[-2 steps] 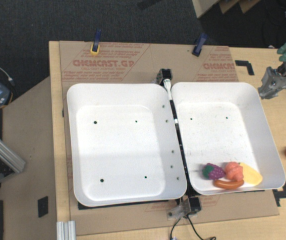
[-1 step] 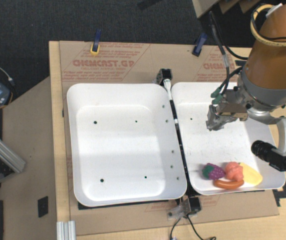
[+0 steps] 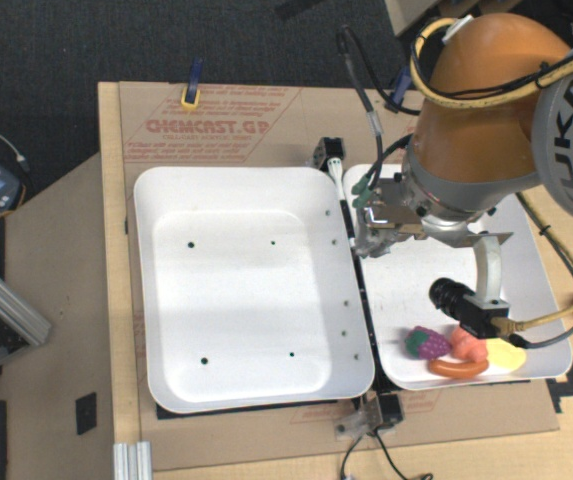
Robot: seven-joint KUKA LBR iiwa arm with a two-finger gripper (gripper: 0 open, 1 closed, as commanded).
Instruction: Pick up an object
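Bench (image 3: 216,118) bearing left bin (image 3: 236,288), right bin (image 3: 406,288); I'm seeing gripper (image 3: 381,223) hanging over latter, prob bc toys (image 3: 464,348) are bunching at its near edge. Grip: can't tell.

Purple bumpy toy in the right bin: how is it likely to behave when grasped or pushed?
The purple bumpy toy looks like a plastic grape bunch, so probably light and stiff. Its knobbly, rounded surface may make a pinch slip. It lies close against the orange curved piece, so a push would likely shift that too.
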